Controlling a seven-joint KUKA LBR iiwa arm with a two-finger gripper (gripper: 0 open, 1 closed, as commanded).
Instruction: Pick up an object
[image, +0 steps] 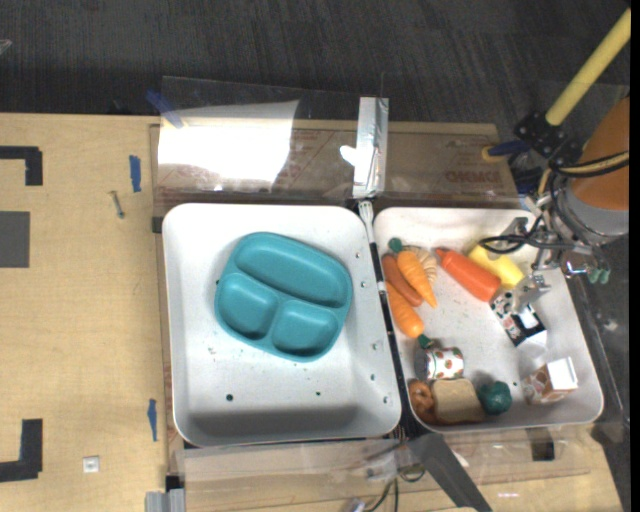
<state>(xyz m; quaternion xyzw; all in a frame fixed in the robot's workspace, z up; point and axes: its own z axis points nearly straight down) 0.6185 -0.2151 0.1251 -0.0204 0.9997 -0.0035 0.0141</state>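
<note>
The right bin (585, 345) holds several toy foods. Two orange carrots (410, 287) lie along its left wall, and a red-orange piece (468, 273) and a yellow piece (503, 267) lie toward the back. Along the front are a small white and red item (443, 362), a brown block (455, 399), a dark green ball (494, 397) and a pink and white box (553, 379). My gripper (517, 315) reaches in from the right and hangs low over the bin floor, just right of the red-orange piece. I see nothing clearly held in it.
The left bin (190, 300) holds a teal divided plate (283, 293). The bin walls meet at a ridge (378, 300) between the two. The arm's body and cables (585, 205) crowd the right bin's back right corner. Cardboard bench lies to the left.
</note>
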